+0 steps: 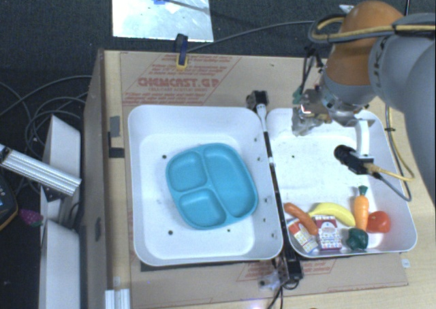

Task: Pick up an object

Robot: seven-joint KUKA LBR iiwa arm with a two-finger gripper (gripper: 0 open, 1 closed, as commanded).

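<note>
My gripper hangs over the far left corner of the right bin, above bare bin floor, and I see nothing in it. Toy foods are bunched along that bin's near edge. They are an orange-red sausage, a yellow banana, a carrot, a red tomato, a green pepper and a small red-and-white box. All of them lie well in front of the gripper.
A blue divided plate lies in the middle of the left bin. A ridge between the two bins runs just left of the gripper. The arm's grey body and orange band fill the upper right.
</note>
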